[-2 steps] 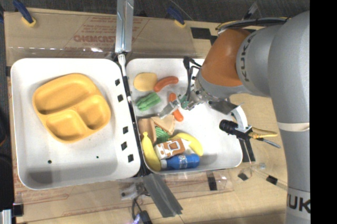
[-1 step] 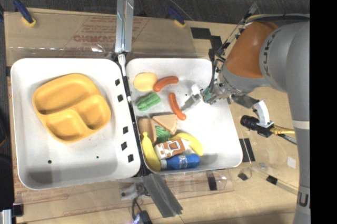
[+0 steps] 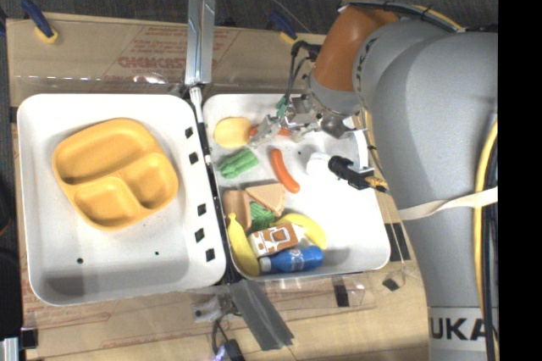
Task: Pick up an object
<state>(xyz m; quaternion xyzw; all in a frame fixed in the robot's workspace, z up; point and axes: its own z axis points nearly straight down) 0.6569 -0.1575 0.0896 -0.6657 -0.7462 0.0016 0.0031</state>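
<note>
The big grey arm (image 3: 423, 147) reaches in from the right side of the frame. Its gripper (image 3: 284, 120) hangs low over the top part of the right bin (image 3: 364, 232). It is too small and blurry to tell how the hand is set.

Just left of the gripper sits a yellow round fruit (image 3: 231, 131). Below that lie a green veggie (image 3: 238, 163) and an orange sausage (image 3: 285, 169). Near the bottom are a sandwich (image 3: 265, 200), a banana (image 3: 241, 247) and a small bottle (image 3: 288, 253).

The left bin (image 3: 51, 274) holds a yellow tray (image 3: 114, 171).
</note>
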